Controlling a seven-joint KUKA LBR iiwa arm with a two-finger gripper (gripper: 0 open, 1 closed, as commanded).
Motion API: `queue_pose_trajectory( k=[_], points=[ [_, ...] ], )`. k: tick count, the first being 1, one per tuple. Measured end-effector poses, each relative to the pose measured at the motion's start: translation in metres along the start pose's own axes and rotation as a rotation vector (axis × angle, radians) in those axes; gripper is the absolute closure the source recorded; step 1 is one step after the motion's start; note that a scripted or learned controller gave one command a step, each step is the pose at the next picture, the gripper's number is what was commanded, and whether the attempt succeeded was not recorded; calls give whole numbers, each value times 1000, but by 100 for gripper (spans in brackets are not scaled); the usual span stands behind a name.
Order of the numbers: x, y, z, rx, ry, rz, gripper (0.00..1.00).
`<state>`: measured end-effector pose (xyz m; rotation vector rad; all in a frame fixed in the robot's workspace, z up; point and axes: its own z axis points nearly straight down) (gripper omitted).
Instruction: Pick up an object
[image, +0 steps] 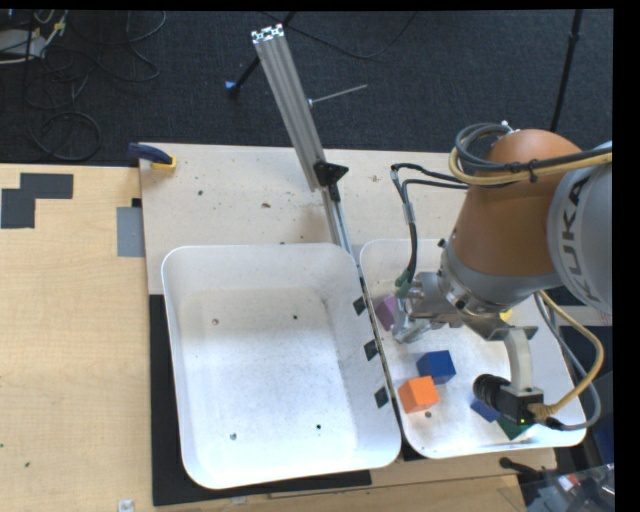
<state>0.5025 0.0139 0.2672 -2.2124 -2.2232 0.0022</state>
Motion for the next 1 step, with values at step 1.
queue_pose_trajectory(
  k=[1],
  points=[
    [51, -12, 18, 1, -1, 1, 100]
  ],
)
